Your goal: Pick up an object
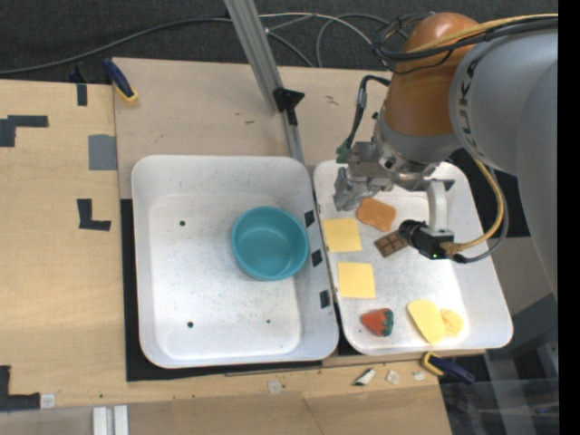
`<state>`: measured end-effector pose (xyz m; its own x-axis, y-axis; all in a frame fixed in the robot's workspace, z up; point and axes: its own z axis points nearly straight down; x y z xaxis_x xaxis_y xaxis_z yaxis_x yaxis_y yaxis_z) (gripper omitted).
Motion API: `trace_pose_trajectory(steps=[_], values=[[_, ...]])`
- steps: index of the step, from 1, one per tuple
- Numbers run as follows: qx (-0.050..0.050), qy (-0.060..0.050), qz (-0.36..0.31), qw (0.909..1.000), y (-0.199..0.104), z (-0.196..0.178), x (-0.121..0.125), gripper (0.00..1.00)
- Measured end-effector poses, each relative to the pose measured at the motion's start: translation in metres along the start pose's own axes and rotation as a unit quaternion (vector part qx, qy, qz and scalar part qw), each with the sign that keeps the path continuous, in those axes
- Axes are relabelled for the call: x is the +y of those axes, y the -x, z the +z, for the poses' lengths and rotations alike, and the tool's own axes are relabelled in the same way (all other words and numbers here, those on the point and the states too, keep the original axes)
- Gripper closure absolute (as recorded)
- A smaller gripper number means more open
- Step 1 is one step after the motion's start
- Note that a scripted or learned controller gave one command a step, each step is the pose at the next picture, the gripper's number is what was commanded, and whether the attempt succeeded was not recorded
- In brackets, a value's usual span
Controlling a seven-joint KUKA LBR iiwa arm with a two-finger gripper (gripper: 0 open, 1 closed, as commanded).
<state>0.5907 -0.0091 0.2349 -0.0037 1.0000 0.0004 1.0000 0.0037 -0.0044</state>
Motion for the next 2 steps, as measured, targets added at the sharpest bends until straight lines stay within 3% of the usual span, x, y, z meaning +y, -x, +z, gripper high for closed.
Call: trace_pose_trajectory(steps=[2], values=[[0.001,0.000,-0.002,1.0000,-0.106,0.012,-0.041,1.00]])
